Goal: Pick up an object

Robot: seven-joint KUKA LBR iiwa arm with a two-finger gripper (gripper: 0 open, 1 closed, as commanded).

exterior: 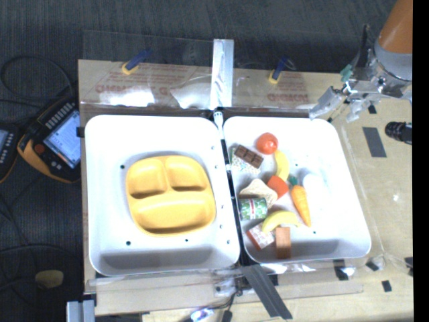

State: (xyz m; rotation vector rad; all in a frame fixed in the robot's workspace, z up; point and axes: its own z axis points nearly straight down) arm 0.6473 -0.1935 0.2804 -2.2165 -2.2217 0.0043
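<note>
The right bin (pixel 348 200) holds a pile of toy food: a red tomato (pixel 267 142), a chocolate bar (pixel 247 156), a banana (pixel 281 165), a carrot (pixel 301 203), a green can (pixel 253 209), a second banana (pixel 278 220) and a brown block (pixel 283 241). My gripper (pixel 333 111) hangs over the bin's far right corner, above and to the right of the tomato. Its fingers are spread open with nothing between them. It touches none of the objects.
A yellow divided tray (pixel 171 193) lies in the left bin (pixel 100 180). A ridge (pixel 228 193) separates the two bins. Behind them is a plastic sheet with two blue-and-yellow clamps (pixel 136 60). A teach pendant (pixel 57 139) rests on the floor at left.
</note>
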